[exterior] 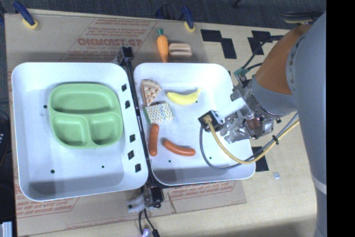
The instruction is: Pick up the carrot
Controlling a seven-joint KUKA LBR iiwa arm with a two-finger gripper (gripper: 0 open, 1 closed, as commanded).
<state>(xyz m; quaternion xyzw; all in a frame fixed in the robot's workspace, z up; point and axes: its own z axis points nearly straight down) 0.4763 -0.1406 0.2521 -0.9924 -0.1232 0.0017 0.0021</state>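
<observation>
The carrot point(162, 46) lies outside both bins, on the cardboard sheet point(100, 36) just beyond the far rim of the right bin point(222, 77), its green top pointing away and its orange body pointing toward the bin. Just to its right, close beside it, sits a small hot-dog bun toy point(179, 50). The gripper point(228, 129) hangs over the right part of the right bin, well apart from the carrot, with a yellow hose point(233, 157) looping beneath it; whether it is released or clenched cannot be told, and nothing can be seen grasped in it. The grey arm point(294, 72) with its orange band reaches in from the right. Inside the right bin, toward its left side, lie a pizza slice point(150, 90) at the far end, a yellow banana point(183, 97) to its right, a patterned block of green and white point(160, 113) just nearer than the pizza and seeming to touch it, an orange-red sausage point(153, 139) lying lengthwise by the left wall, and a second sausage point(178, 148) lying crosswise near it. The left bin point(28, 119) holds a green divided plate point(86, 114) with three compartments. Blue clamps point(25, 14) grip the far edge of the cardboard.
</observation>
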